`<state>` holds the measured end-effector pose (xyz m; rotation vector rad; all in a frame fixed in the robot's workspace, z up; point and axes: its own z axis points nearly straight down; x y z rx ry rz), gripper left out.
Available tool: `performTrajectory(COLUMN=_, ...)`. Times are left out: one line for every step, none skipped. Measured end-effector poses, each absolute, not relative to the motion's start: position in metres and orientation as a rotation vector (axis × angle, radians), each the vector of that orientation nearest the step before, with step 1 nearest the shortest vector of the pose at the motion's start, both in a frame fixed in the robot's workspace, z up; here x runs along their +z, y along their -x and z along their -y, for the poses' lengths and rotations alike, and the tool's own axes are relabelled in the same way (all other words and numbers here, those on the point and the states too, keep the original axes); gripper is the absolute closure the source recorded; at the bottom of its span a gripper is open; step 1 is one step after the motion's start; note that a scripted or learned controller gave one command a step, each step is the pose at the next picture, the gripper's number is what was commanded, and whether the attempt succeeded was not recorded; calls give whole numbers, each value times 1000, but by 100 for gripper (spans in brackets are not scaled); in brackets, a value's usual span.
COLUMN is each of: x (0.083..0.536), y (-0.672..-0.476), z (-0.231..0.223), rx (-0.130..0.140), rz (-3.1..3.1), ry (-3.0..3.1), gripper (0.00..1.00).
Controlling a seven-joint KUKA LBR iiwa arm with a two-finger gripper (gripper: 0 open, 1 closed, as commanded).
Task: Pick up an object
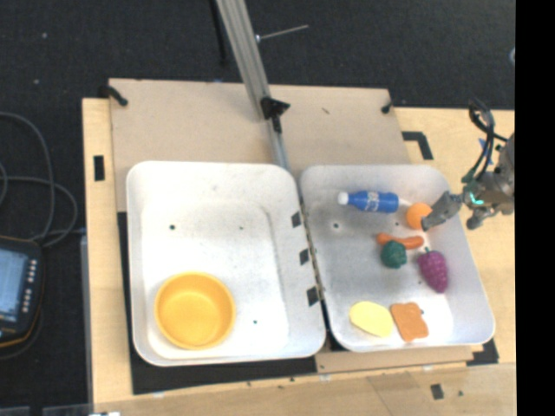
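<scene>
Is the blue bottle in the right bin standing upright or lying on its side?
Lying on its side. The blue bottle stretches flat along the right bin's floor, white cap pointing toward the left bin.

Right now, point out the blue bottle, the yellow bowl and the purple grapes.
blue bottle [373,201], camera view, on the middle of its blue body.
yellow bowl [194,309], camera view, on the inside floor of the bowl.
purple grapes [434,269], camera view, on the centre of the bunch.

Single fixed overhead view, slanting down on both bins [139,232].
</scene>
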<state>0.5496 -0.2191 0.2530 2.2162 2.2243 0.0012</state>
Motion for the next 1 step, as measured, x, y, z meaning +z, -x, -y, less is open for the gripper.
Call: performTrajectory(x=190, y=-546, z=221, rx=-6, rz=-2224, ry=-2224, gripper=0)
